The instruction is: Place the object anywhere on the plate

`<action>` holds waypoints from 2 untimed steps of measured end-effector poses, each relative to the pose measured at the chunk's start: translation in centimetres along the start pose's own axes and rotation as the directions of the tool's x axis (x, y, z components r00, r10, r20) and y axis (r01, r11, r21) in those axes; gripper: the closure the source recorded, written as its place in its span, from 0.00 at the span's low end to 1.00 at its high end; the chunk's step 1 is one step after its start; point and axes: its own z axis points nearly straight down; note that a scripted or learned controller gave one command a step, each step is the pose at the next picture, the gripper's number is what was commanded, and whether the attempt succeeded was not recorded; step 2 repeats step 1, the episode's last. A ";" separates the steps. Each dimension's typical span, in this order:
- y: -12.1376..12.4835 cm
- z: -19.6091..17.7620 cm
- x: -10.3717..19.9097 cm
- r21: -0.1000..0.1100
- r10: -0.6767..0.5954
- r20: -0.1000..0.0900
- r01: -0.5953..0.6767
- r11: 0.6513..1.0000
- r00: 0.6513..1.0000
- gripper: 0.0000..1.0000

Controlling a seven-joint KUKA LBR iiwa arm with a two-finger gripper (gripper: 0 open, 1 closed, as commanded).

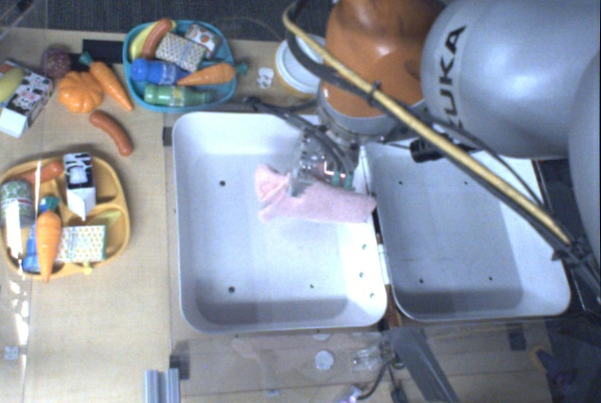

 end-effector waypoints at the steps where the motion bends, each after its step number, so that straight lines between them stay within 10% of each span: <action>1: 0.0 0.0 0.0 0.000 0.001 0.000 -0.001 1.000 1.000 0.00; 2: 0.0 0.0 0.0 0.000 0.001 0.000 -0.001 1.000 1.000 0.00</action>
